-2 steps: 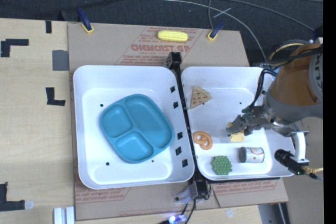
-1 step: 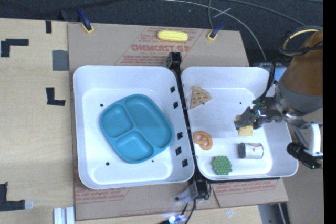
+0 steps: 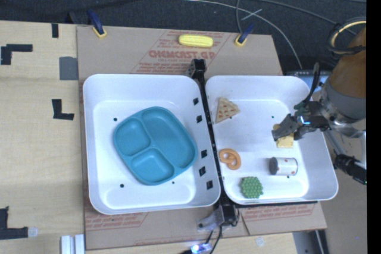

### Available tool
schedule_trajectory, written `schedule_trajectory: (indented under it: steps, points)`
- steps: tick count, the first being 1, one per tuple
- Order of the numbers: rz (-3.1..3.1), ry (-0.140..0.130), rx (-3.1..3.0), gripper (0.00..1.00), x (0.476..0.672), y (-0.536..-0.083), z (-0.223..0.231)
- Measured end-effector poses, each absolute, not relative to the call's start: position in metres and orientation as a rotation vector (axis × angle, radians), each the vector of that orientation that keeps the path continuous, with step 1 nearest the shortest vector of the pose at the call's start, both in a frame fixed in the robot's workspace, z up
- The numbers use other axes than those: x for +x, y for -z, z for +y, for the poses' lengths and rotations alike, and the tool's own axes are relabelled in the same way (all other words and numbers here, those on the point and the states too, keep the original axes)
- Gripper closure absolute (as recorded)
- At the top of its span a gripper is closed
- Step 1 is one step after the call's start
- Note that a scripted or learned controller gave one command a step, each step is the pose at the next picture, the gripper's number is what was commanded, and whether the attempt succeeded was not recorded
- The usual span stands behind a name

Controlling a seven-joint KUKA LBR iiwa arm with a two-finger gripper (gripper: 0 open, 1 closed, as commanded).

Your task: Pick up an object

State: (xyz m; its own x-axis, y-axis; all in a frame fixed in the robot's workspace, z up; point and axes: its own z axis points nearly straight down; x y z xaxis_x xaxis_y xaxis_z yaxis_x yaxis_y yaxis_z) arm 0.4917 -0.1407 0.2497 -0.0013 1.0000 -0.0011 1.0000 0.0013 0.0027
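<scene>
Two shallow white bins are seen side by side on a sheet of printed cardboard [image 3: 178,53] laid over the desk [image 3: 36,128]. The left bin [image 3: 95,187] is occupied by a blue divided plate [image 3: 153,144], which lies tilted across its floor.

In the right bin [image 3: 315,187] several small things are spread apart. A waffle-patterned wedge [image 3: 226,110] is found near the upper left corner, close to the divider between the bins. A pretzel [image 3: 230,158] lies lower down on the left side, and a green bumpy ball [image 3: 251,187] sits just below and to the right of it, near the front wall. A small grey and white cylinder [image 3: 283,166] lies on its side toward the right of the bin floor.

The arm [image 3: 348,89] is seen reaching in from the right, over the right wall of the right bin. The hand [image 3: 287,131] is lowered over the right part of that bin, above the cylinder. A small pale yellow piece [image 3: 286,141] is seen right at the dark fingertips, touching or just under them; whether it is gripped cannot be told, and whether the hand is released or clenched cannot be told either.

Outside the bins, a yellow corn cob [image 3: 195,41] lies on the cardboard behind them, between two blue and yellow clamps [image 3: 97,25].
</scene>
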Motion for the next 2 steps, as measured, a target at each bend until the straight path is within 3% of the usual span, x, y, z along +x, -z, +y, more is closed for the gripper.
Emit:
schedule_trajectory:
  steps: [2]
  points:
    - [2.229, 0.002, 2.217, 1.00, 0.504, -0.224, -0.042]
